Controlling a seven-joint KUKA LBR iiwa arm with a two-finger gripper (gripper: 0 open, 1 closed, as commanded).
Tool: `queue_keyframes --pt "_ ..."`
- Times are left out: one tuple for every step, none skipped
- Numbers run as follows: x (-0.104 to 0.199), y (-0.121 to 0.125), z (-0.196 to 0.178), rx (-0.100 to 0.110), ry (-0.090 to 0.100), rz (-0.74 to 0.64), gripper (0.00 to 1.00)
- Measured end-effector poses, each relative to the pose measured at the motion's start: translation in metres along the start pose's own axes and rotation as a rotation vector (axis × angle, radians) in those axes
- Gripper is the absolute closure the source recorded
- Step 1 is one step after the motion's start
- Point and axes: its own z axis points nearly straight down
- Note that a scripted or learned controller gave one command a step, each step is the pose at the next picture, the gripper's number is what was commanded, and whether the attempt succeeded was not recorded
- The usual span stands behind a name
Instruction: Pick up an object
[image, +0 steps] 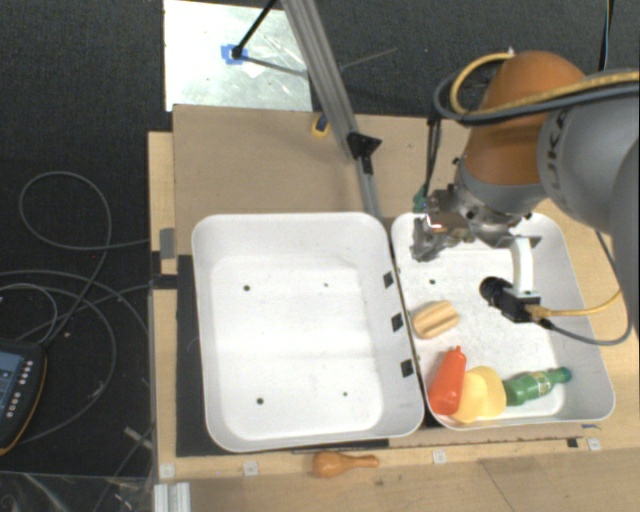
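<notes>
Two white bins (300, 235); fingers (432, 240), state unclear, near right bin's back-left edge, apart from bun (435, 319).

The arm (590, 150) was grey at the frame's right, with a rounded orange band (520, 110) above the wrist. A yellow cable (480, 85) looped over it (another ran lower right). The wrist hardware was metallic.

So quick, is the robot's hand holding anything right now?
Gripper: cannot be told; it hangs over the far end of the right bin, apart from the bread roll.
</notes>
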Motion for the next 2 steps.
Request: queue_keyframes --pt "0.046 -0.022 -0.008 0.001 0.000 0.000 1.00" --pt "0.101 -0.037 -0.017 -0.001 0.000 -0.001 1.00"
